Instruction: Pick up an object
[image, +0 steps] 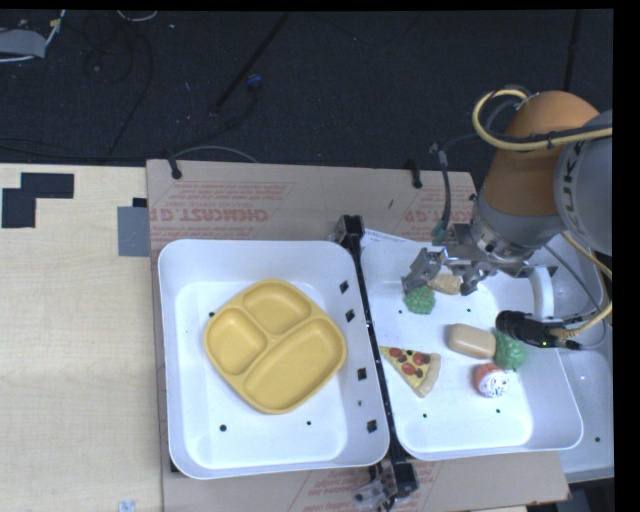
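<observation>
My gripper (449, 271) hangs over the far part of the right bin (450, 430), open, fingers spread. A small tan piece (446, 284) lies in the gap under the fingers; I cannot tell whether they touch it. A green broccoli-like toy (420, 299) sits just in front of the left finger (424, 267). Nearer the front lie a pizza slice (411, 366), a tan oblong piece (471, 340), a green toy (511, 352) and a red and white round toy (491, 380).
The left bin (190, 300) holds a yellow divided plate (276, 345). A black divider (365, 330) separates the bins. The arm's grey and orange body (535, 170) and a black cable (540, 325) overhang the right bin's far right side.
</observation>
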